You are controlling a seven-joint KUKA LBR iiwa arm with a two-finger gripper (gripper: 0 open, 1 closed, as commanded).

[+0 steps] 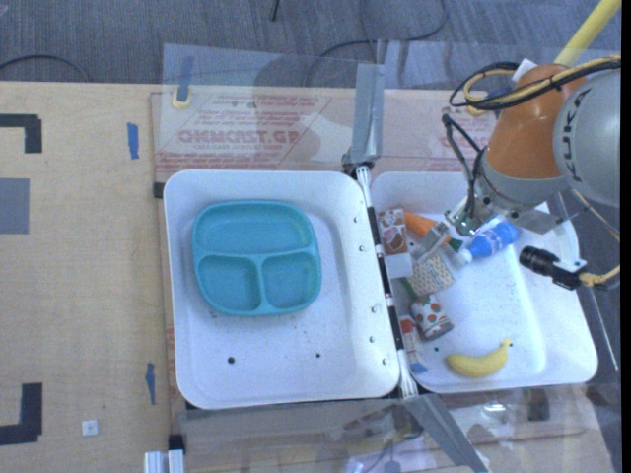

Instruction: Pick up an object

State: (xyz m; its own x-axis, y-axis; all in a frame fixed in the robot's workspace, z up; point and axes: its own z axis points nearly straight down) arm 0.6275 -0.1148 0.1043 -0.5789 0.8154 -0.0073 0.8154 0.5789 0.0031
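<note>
Over the right bin [567, 363], the gripper [455, 233] hangs low near the bin's back left part, but I cannot tell how it is set. Just beside it lies a small bottle with a blue cap [490, 239], and a carrot [424, 226] pokes out on its left. Near the bin's left wall sit a few small boxes: one at the back [393, 232], a checked one [430, 276] in the middle, and one with red spots [430, 317] closer to the front. A yellow banana [480, 360] lies alone near the front edge. The left bin [266, 372] holds a blue-green plate with three parts [257, 257]. Both bins rest on the bench [79, 294].
</note>
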